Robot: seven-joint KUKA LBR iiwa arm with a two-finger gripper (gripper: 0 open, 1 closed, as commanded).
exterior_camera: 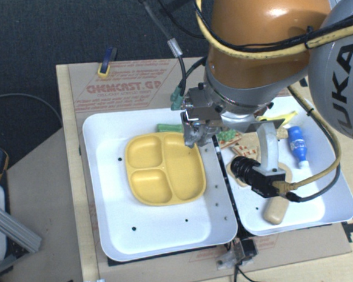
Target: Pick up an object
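Note:
My gripper [192, 135] hangs low over the left bin [107, 191], at the far right corner of a yellow divided plate [164, 169]. A green object [169, 127] lies just behind the plate, close to the gripper's left side and partly hidden by it. In the right bin [327, 204] lie a blue bottle [297, 146], a tan block [275, 210] near the front, a brown patterned piece [228, 140] under the wrist, and a yellow item [280, 119] at the back. The big orange and grey arm covers the far part of the right bin.
A raised divider [224, 188] separates the two bins. Both stand on a cardboard sheet [129, 80] that bears a blue and yellow clip [106, 62] at its far edge. Bare white floor of the left bin shows in front of and left of the plate.

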